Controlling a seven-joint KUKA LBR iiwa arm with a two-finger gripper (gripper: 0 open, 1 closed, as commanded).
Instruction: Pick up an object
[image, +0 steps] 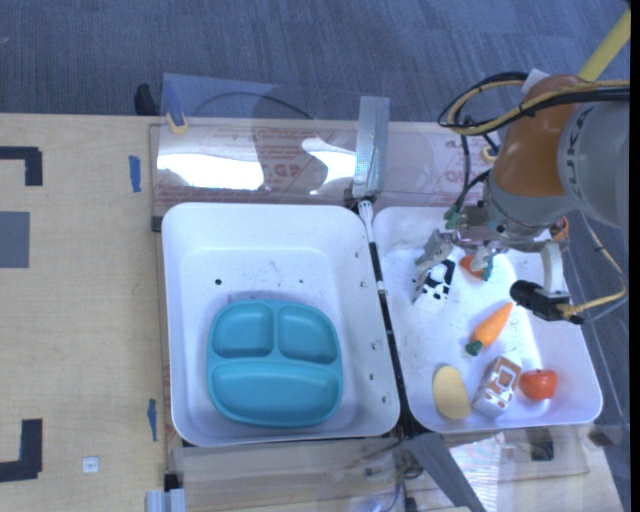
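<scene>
My gripper (438, 256) hangs over the upper left part of the right bin (575, 345), below the arm's orange band. Just under it lies a small black-and-white toy (434, 286); whether they touch is not clear. A small orange-red piece (474, 266) sits right beside the gripper. Lower in the same bin lie a carrot (490, 326), a yellow lemon-like fruit (450, 391), a small brown-and-white box (498, 385) and a red tomato (540, 383).
The left bin (200, 240) holds a teal divided plate (274, 362) in its lower half. A black cable end (535, 297) juts over the right bin near the carrot. A metal divider (380, 300) separates the two bins.
</scene>
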